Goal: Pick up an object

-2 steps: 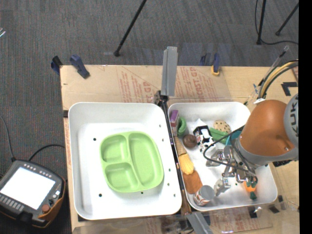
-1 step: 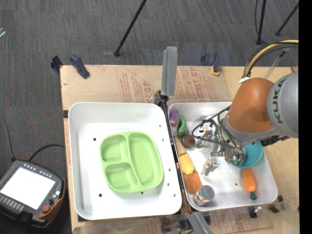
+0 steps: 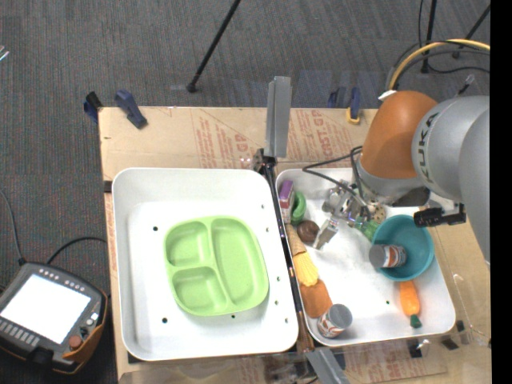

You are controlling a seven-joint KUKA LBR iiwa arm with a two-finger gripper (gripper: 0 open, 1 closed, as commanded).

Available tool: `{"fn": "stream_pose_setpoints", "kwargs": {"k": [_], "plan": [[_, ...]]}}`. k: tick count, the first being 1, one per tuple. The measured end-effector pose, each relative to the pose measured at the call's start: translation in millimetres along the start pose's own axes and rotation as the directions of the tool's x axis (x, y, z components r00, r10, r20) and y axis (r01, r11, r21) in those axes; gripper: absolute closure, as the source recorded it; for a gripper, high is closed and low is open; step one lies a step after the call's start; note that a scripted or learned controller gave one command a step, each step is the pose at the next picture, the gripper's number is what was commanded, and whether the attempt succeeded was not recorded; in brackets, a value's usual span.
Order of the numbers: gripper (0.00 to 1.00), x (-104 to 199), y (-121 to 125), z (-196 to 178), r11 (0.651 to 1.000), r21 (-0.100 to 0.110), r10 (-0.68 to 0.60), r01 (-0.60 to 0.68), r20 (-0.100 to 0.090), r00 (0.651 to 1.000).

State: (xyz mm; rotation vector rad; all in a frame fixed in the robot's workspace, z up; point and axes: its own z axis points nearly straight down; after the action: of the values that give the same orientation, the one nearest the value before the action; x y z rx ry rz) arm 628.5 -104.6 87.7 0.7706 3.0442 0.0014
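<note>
A single fixed camera looks down from above the counter (image 3: 200, 134) at a slant, set far enough back to take in both white bins whole. The left bin (image 3: 136, 206) sits near the middle of the frame, with the right bin (image 3: 436, 302) just beside it toward the right edge. Beyond the counter's far edge, grey carpet (image 3: 120, 38) fills the top of the frame. The arm (image 3: 456, 150) enters from the right, over the right bin.
</note>
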Motion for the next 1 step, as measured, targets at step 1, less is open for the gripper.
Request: {"fn": "stream_pose_setpoints", "kwargs": {"k": [1], "plan": [[0.0, -18.9, -17.8, -1.0, 0.998, 0.0, 0.067, -0.067, 0.001, 0.998]]}}
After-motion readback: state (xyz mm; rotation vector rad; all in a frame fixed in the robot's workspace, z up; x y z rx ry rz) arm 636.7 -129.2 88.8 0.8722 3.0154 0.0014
